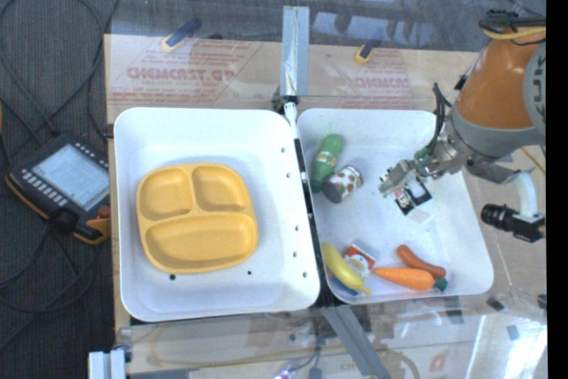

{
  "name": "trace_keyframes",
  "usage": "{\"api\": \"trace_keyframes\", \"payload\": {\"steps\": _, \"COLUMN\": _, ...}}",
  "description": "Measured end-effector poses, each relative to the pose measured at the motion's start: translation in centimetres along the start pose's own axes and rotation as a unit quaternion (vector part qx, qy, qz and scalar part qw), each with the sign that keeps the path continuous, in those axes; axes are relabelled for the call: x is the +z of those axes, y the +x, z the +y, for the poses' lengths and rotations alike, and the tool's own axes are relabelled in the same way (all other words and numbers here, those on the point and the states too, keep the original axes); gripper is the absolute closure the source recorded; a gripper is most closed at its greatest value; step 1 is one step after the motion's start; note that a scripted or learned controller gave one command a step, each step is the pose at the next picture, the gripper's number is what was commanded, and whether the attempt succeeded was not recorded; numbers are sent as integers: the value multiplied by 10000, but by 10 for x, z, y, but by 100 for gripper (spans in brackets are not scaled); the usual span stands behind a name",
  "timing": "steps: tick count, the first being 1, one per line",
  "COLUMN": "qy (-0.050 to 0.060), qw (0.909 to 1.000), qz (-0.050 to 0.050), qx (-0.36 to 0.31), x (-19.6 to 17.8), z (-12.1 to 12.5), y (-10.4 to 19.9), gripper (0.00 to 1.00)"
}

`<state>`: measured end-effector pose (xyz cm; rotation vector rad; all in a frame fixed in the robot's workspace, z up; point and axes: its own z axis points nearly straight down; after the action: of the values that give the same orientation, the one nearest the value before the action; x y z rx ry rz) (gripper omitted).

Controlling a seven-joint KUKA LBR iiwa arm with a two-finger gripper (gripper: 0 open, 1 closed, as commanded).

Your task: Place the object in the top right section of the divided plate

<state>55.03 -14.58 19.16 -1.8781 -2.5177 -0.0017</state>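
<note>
Reaching from the right, the two-finger gripper (404, 182) hovers over the right white bin's (461, 231) bare middle; its opening cannot be told.

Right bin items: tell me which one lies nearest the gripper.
The small can with the red label, left of the gripper. The green bottle lies farther left; banana, carrot and sausage sit at the bin's near edge.

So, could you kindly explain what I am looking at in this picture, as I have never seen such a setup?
One camera looks down at a slant on a bench with two white bins. The grey and orange machine on the right is a robot arm; its gripper hovers over the right bin, and I see nothing held in it. That bin contains a green bottle, a small can, a banana, a carrot and a few more toy foods. The left bin holds a yellow divided plate.
</note>
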Motion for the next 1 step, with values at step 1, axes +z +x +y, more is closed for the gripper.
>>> {"api": "trace_keyframes", "payload": {"steps": 1, "qy": 2, "qw": 9889, "qz": -8, "qx": -1485, "x": -11, "z": 22, "y": 56, "gripper": 100}}
